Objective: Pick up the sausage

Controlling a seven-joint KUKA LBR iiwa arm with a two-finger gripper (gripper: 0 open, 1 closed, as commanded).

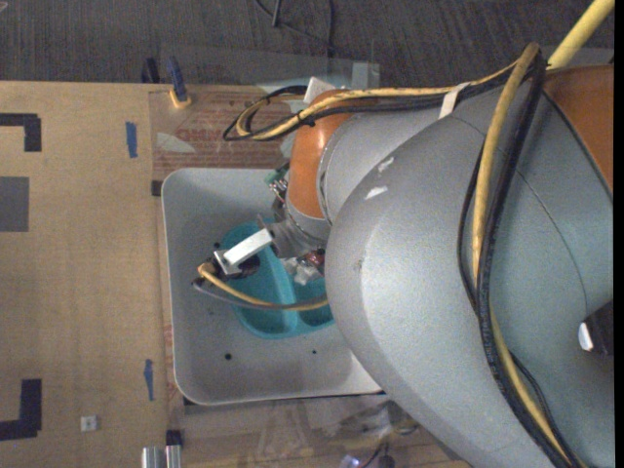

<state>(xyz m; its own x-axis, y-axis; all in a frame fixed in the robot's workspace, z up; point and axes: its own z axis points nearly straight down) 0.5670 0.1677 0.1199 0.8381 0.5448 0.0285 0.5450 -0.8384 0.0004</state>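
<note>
One white bin (pixel 195 359) was in sight, set on the bench with its left wall next to a broad sheet of brown cardboard (pixel 78 261). Much of the bin's right side was covered by the grey arm (pixel 468 291), which reached in from the right and took up nearly half the scene. Its orange band (pixel 307 169) sat just above the wrist, over the upper middle of the bin.

Below the band, the gripper (pixel 297 261) hung low over a blue-green plastic tub (pixel 278 315) that lay near the middle of the bin floor. The wrist hid the end of the gripper, so I could not tell whether it was spread or closed, nor whether anything was in it. Where the sausage lay could not be told either; the arm and wrist hid the tub's right part and the bin floor beyond it.

Yellow cables (pixel 341 100) looped along the arm and over the top edge of the bin. A few dark specks (pixel 228 356) marked the bare bin floor below the tub. Strips of blue tape (pixel 132 139) and black tape (pixel 24 130) were stuck on the cardboard, well away from the bin. Dark carpet (pixel 146 13) ran along the top of the view.
</note>
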